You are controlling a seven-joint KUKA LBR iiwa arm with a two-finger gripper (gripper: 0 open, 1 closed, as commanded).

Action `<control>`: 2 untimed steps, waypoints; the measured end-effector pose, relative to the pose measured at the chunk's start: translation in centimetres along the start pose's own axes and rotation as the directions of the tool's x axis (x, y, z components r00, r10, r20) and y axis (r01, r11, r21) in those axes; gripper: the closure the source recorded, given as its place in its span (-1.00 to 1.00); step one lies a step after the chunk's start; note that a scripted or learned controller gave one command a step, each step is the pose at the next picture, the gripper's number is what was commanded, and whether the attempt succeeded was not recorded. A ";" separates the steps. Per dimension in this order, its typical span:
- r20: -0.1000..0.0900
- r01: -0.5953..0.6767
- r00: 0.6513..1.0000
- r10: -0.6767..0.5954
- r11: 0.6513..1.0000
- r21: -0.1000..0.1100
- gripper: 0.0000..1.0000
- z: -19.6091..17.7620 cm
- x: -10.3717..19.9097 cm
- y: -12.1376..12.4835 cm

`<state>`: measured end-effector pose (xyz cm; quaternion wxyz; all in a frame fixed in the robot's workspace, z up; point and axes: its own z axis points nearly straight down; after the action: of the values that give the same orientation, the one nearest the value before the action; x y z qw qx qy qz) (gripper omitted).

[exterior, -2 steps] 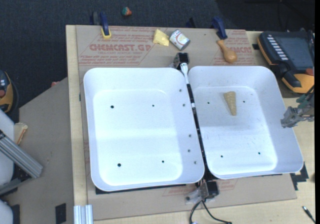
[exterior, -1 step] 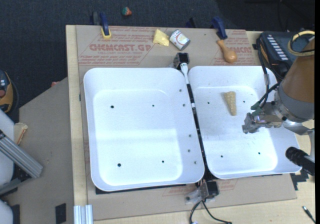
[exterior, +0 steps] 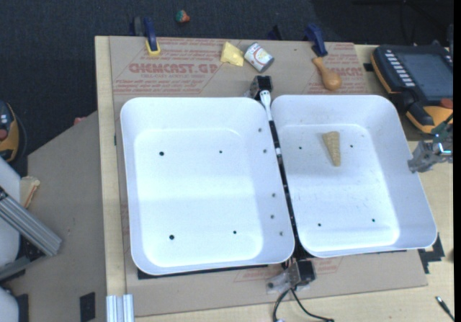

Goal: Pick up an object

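Desk [exterior: 216, 68] surface, covered in printed brown board, carries two shallow white bins side by side. Of these, the left bin [exterior: 137, 191] has bare floor, and the right bin [exterior: 403, 191] holds one object: a tan cone [exterior: 332, 148] lying flat in its upper middle, narrow end toward the near side. At the view's right edge, just outside the right bin's rim, sits the gripper [exterior: 430, 156], low and well apart from the cone; whether it is released or clenched I cannot tell.

To do the pick well, I judge the gripper should travel left over the rim, centre above the cone, and close across its narrow width, not along its length.

Beyond the bins lie one yellow wedge [exterior: 231, 55], one small white can [exterior: 258, 57], and one orange wooden-looking piece [exterior: 328, 75].
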<state>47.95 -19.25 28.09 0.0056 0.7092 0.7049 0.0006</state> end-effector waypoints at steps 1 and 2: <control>-0.002 0.003 1.000 -0.003 1.000 0.005 1.00 -0.2 -3.4 0.0; -0.010 0.005 1.000 -0.005 1.000 0.014 1.00 4.0 -3.0 -0.1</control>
<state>47.85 -22.33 24.09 -0.0026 0.7074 0.7068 -0.0008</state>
